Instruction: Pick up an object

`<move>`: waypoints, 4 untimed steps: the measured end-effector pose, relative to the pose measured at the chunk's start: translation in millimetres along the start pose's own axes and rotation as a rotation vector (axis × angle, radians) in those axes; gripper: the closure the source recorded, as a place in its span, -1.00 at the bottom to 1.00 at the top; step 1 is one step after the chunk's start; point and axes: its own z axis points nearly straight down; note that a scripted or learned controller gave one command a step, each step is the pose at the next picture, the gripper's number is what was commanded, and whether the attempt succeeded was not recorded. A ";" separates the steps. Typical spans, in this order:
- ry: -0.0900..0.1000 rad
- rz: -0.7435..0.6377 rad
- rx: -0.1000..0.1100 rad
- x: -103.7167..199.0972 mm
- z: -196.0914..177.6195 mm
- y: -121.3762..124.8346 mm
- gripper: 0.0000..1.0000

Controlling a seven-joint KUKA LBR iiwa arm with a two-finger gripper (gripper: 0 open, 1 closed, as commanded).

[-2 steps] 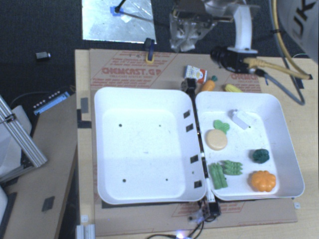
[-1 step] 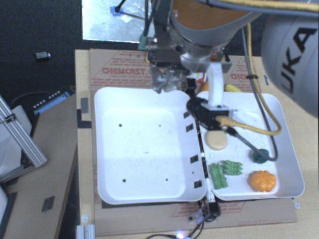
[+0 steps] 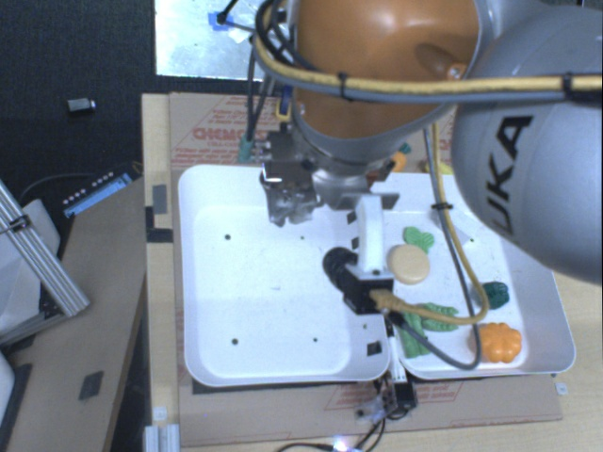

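currently the gripper (image 3: 287,201) hangs over the left bin's (image 3: 245,295) far side; whether it is open or closed cannot be told. a beige disc (image 3: 411,265) and an orange toy (image 3: 499,343) lie apart from it, in the right bin (image 3: 539,323).

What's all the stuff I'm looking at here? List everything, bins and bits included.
left bin: one, white, on the cardboard, below the gripper
right bin: one, white, beside the left bin, on the arm's side
round disc: one, beige, middle of the right bin
leafy piece: one, light green, just behind the disc
dark piece: one, dark green, right bin, towards its outer side
long piece: one, green, right bin, near its front edge
lumpy piece: one, orange, right bin's front outer corner
cardboard sheet: one, brown with red print, under both bins
metal plate: one, silvery, beyond the bench
arm: one, grey with an orange band, reaching in from the right
gripper: one, metallic, over the left bin's far side
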 end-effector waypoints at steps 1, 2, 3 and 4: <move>0.002 0.008 -0.011 -2.4 -27.9 80.0 1.00; -0.001 0.003 0.003 -0.9 45.4 22.5 1.00; -0.001 0.007 0.001 -24.9 106.3 0.6 1.00; 0.004 0.003 -0.012 -4.8 68.1 65.1 1.00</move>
